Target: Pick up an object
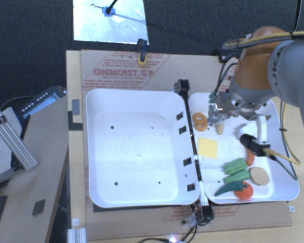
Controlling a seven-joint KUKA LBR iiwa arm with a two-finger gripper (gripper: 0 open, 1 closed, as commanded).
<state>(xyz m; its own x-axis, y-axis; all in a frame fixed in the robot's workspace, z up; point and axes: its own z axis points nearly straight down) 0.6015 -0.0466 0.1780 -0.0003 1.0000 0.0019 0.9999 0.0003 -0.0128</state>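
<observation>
My gripper (215, 117) hangs low over the far left part of the right bin (289, 186). Just to its left lies an orange ring (199, 120). A small beige piece (219, 129) sits right below the gripper's tip. A yellow square slab (207, 148) lies nearer the front. Further front are green pieces (235, 168), a dark green pepper shape (227, 189), a red tomato (246, 191), a tan round cookie (259, 175) and a red piece (250, 159). I see nothing held in the gripper.
The left bin (99, 135) stands beside the right one, with black clips (182, 130) along the shared wall. Both bins rest on a cardboard sheet (121, 70). The grey arm (273, 70) reaches in from the right, above the right bin's far side.
</observation>
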